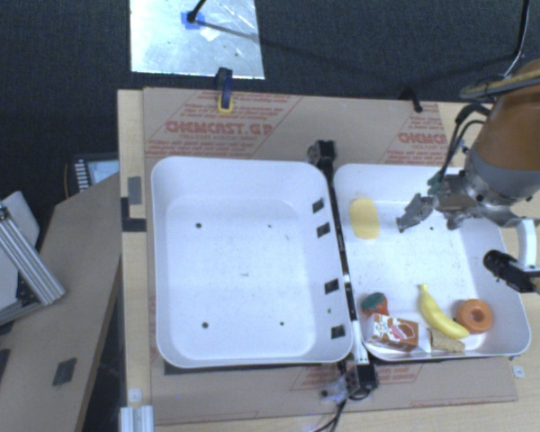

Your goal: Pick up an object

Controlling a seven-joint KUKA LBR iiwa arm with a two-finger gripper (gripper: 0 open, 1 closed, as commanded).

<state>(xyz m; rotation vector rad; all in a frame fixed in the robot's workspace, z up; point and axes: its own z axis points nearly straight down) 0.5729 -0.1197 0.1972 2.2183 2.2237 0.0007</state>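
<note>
Two bins: I have a left bin (pixel 238 259) and a right bin (pixel 391 264) side by side on the surface (pixel 252 115), touching along their inner rims.
Near edge, right bin: four things sit crowded along the near wall of this bin.
Red packet: a small red and white packet (pixel 394 331) lies at the near left corner of the right bin, with a small red and green piece (pixel 374 304) just behind it.
Banana: a yellow banana (pixel 437 313) lies tilted just right of the packet, its far tip pointing toward the bin's middle.
Tan piece: a flat tan thing (pixel 447 341) lies under the banana's near end, against the near wall; I cannot tell what it is.
Orange ring: an orange ring-shaped thing (pixel 474 315) sits just right of the banana, near the bin's near right corner.
Yellow block: a pale yellow rounded block (pixel 365 218) lies alone toward the far left corner of the right bin, well apart from the near cluster.
Gripper: the gripper (pixel 417 212) hangs over the far half of the right bin, just right of the yellow block, apart from it.
Fingers: I see nothing between them; from this slant I cannot tell whether they are released or clenched.
Arm: the arm (pixel 513 142) comes in over the right bin's far right corner.
</note>
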